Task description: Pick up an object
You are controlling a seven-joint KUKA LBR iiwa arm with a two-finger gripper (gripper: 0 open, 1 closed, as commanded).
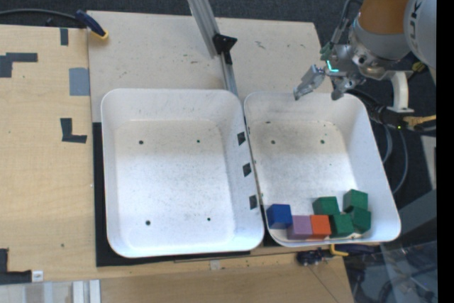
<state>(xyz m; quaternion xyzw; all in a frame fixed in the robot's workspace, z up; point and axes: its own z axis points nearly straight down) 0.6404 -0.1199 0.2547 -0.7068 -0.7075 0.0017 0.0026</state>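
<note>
Gripper (320, 87) open, empty, at right bin's (372, 145) 12 o'clock rim; blocks (323, 218) untouched at 6. Pick not started.

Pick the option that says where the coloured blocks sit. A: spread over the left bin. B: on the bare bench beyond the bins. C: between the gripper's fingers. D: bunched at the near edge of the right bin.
D. The blue block, purple block, orange block and green blocks crowd together against the near wall of the right bin, far from the gripper.
</note>
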